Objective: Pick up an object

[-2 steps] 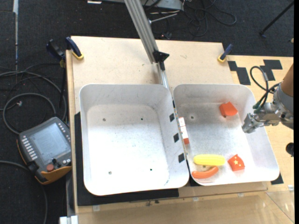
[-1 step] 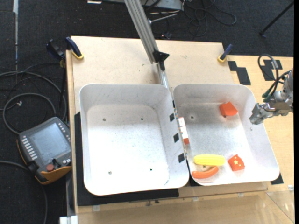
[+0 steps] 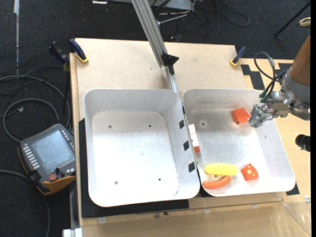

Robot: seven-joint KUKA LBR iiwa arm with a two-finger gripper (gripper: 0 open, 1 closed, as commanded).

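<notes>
The right bin (image 3: 276,152) holds an orange block (image 3: 241,115) near its far side. A yellow banana-shaped piece (image 3: 220,169), an orange-red sausage-shaped piece (image 3: 217,182) and a small red block (image 3: 250,172) lie near its front. My gripper (image 3: 257,119) hangs over the right bin's far right part, just right of the orange block. Nothing shows between its fingers.
The left bin (image 3: 98,132) sits beside the right one, with small black and white tags (image 3: 191,135) on the shared wall. A metal rod (image 3: 150,26) slants down from the back to the bins' junction. Clamps (image 3: 79,53) grip the bench's back corners.
</notes>
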